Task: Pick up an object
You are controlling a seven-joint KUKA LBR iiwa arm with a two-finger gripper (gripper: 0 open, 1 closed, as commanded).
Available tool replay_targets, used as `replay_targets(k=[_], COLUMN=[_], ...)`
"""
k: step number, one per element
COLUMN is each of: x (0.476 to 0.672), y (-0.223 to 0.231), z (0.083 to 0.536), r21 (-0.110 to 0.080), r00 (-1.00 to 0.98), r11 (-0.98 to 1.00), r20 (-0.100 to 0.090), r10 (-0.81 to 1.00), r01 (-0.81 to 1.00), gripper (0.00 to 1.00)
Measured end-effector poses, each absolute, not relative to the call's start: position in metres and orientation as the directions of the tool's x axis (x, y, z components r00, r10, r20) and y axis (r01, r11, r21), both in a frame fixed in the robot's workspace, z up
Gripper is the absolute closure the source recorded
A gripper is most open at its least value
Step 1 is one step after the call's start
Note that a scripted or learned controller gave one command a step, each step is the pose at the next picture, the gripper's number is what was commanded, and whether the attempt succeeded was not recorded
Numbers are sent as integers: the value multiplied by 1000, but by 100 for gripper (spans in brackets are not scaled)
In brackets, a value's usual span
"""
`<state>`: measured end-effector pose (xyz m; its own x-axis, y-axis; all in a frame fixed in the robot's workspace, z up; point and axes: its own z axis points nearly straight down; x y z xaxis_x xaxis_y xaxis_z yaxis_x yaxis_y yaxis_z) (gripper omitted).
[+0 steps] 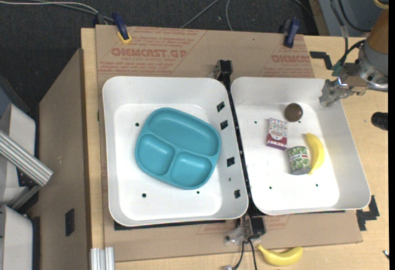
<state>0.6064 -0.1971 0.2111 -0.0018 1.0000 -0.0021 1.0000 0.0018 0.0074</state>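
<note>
**Q:** What sits in the right-hand white bin (345, 157), and which item suits a pick?

**A:** Four small things cluster near its middle: a round dark brown ball (293, 112), a small pink-and-white carton (277, 133), a short green-labelled can (299, 160) and, touching the can's right side, a curved yellow banana (316, 151). The can looks stiff and smooth, probably slippery; gripping across its round body seems best. The banana looks soft and bruisable.

**Q:** Where is the arm's metal two-finger gripper (331, 92)?

**A:** It hangs above the bin's upper right rim, apart from every item, holding nothing; I cannot tell how the fingers stand.

**Q:** And the left bin?

**A:** A teal divided plastic plate (178, 147) lies there.
</note>
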Motion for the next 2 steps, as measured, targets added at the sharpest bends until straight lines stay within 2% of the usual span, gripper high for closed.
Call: replay_targets(k=[1, 2], x=[607, 606], y=[-197, -145], z=[208, 222], r21=[2, 0], r00=[-1, -5], r11=[1, 5], r20=[-1, 3], r10=[1000, 1000], r01=[1000, 1000], gripper=[100, 100])
